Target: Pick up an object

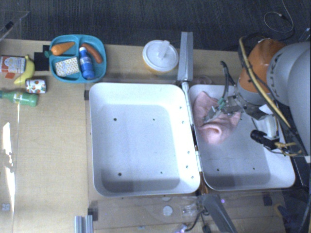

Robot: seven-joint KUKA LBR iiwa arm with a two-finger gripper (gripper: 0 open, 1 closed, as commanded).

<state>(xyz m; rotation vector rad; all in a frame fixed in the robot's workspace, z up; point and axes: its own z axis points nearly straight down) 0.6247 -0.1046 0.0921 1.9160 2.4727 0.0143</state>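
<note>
Right bin (252, 171): gripper (221, 109) over pink cloth (214, 123)

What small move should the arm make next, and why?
Probably lower the tool a little onto the cloth and close it. The tool sits right over the pink cloth in the right bin, and I cannot tell if it has gripped any fabric.

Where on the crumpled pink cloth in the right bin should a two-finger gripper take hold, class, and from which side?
Probably from above, on the raised fold near the middle of the crumpled pink cloth. It lies bunched against the right white bin's left wall, so a sideways approach looks blocked there, while a ridge gives the gripper something to pinch.
</note>
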